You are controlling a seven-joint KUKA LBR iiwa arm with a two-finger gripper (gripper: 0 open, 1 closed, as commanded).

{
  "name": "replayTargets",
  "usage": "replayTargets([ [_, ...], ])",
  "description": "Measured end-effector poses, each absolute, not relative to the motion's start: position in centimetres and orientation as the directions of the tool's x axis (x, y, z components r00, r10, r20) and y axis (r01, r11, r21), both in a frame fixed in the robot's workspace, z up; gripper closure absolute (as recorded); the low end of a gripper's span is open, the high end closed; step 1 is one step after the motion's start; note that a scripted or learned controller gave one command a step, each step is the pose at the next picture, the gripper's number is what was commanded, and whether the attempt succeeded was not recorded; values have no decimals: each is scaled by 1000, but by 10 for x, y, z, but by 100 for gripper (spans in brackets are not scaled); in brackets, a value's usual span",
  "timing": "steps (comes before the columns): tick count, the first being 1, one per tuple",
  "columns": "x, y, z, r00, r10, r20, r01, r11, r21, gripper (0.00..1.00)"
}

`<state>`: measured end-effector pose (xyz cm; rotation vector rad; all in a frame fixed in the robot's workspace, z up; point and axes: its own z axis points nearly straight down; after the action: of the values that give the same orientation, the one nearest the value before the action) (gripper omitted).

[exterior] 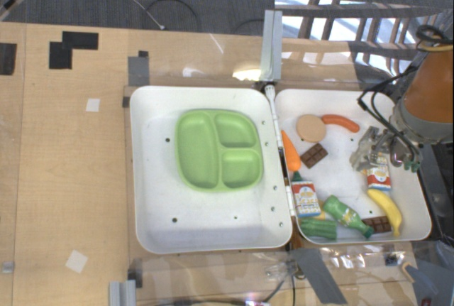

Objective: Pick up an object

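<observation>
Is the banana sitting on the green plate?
No, the banana lies in the right bin among the other toy food, while the green plate sits in the left bin.

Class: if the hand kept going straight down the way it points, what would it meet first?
Probably the small carton lying just under the hand, next to the banana; depth is hard to judge from this slanted view.

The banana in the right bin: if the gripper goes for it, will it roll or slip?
The banana looks like smooth, stiff toy plastic, so it may slip between the fingers. Its curve should keep it from rolling far, though a push could spin it. It lies near the bin's right wall, beside a small carton, so room for the gripper looks tight.
</observation>
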<state>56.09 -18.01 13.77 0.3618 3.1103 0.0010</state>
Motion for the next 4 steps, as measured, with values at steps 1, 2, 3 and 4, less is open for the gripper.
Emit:
replayTargets([
  [1,560,-181,137,-973,231,-9,231,973,1,0],
  [2,582,-198,90,-970,244,-15,244,970,1,0],
  [3,587,-197,105,-970,240,-29,240,971,1,100],
  [4,619,-145,177,-928,373,-14,373,928,5,100],
])
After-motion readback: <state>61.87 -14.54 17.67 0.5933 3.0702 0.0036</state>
